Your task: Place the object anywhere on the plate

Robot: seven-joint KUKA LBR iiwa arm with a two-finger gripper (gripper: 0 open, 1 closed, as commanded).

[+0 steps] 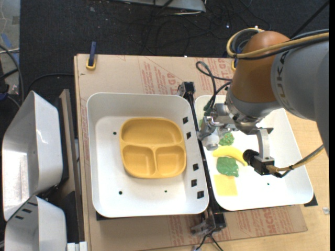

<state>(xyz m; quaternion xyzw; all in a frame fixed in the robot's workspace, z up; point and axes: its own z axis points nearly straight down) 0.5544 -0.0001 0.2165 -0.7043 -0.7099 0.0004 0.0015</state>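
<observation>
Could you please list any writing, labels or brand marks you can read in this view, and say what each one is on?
"KU", the visible start of dark lettering on the grey arm.
Red print repeated across the cardboard sheet under the bins: upside down and too blurred to read.

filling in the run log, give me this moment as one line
arm over right bin | gripper above banana, green pieces | plate in left bin, bare | nothing placed

I see grey arm (306,82), orange wrist band (259,72), silver end effector (217,124), black cables alongside.
</observation>
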